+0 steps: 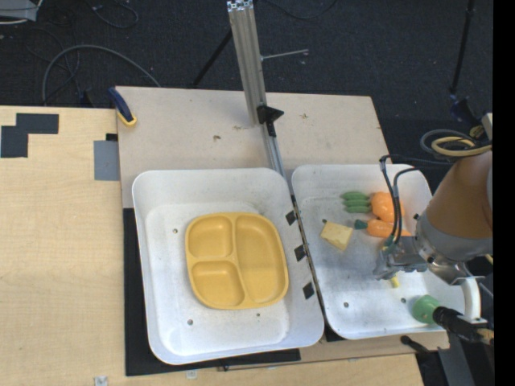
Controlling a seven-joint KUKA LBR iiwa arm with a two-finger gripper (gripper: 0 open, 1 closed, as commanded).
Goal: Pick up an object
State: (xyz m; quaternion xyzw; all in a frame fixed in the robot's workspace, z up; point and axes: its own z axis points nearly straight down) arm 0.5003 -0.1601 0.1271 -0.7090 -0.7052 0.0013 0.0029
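- 2 white bins side by side: left bin (153, 207), right bin (354, 312).
- Left bin: 1 yellow 3-compartment plate (236, 260).
- Right bin: pale yellow wedge (336, 235), orange piece (384, 206), green piece (354, 201), green object (424, 307) near front edge.
- Gripper (394, 270) low over right bin.

Arm (459, 207) reached in from right, wrist bent down; gripper (392, 270) lowered, finger state hidden.
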